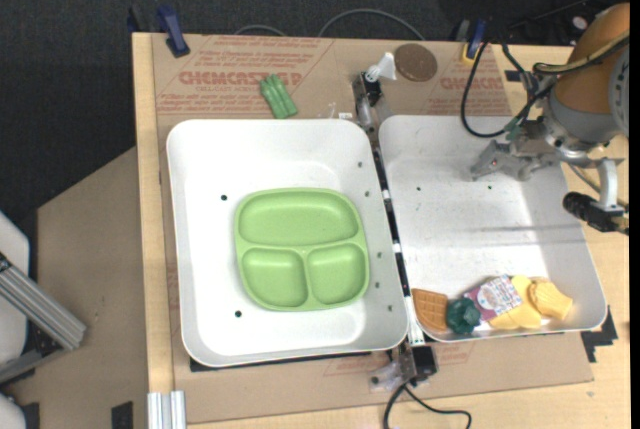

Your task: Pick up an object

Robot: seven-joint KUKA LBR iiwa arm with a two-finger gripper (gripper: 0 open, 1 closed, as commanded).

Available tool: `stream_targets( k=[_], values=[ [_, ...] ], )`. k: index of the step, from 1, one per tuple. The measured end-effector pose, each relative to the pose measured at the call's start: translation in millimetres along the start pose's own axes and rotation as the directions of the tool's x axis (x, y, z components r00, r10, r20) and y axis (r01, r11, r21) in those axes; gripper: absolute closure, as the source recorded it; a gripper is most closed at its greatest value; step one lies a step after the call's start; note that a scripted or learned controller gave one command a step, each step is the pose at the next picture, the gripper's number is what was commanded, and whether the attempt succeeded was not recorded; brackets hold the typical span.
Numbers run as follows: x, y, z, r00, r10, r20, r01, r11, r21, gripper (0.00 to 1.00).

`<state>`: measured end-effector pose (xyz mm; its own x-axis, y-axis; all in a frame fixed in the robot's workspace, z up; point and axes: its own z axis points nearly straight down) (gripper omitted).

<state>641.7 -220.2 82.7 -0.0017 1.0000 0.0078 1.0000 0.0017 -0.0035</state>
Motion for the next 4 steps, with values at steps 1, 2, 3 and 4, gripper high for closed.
stream_targets(
  k=[1, 2, 3, 4],
  values=[
    [-1, 1, -13, 1.000, -0.001, 0.006, 0.001, 1.000, -0.005, 1.00],
    [-1, 2, -23, 1.000, -0.001, 0.006, 0.001, 1.000, -0.008, 1.00],
    [-1, 3, -34, 1.000, 0.000, 0.007, 0.000, 1.000, -0.012, 1.00],
    [-1, 4, -44, 1.000, 0.000, 0.008, 0.001, 1.000, -0.015, 1.00]
  ],
)
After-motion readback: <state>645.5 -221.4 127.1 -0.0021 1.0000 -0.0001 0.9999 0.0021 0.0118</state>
